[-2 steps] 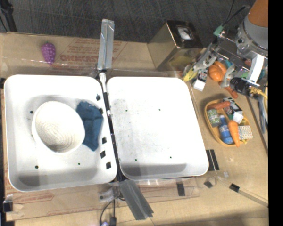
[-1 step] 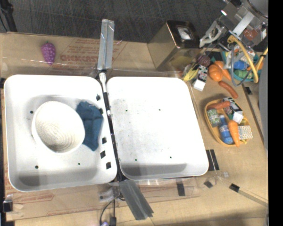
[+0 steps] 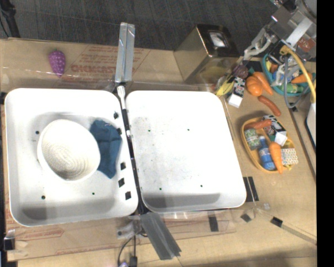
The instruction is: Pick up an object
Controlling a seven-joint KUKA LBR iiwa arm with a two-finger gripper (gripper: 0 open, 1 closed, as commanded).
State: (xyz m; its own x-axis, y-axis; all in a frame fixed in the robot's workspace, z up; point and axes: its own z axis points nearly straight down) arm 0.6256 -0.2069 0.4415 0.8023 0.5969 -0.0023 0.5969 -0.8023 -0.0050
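A round white woven hat (image 3: 69,149) is seen in the left bin (image 3: 22,107), touching a crumpled blue cloth (image 3: 107,146) on its right. The gripper (image 3: 273,29) is seen at the upper right corner; its state cannot be told.

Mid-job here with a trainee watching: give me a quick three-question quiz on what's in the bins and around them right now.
1. True or false: the white hat lies in the left bin.
2. What touches the hat's right side? A) blue cloth B) purple toy C) yellow bowl
3. Fill in: the purple toy lies on the bench, beyond the ____ bin's far rim.

Key: 1 true. 2 A. 3 left.
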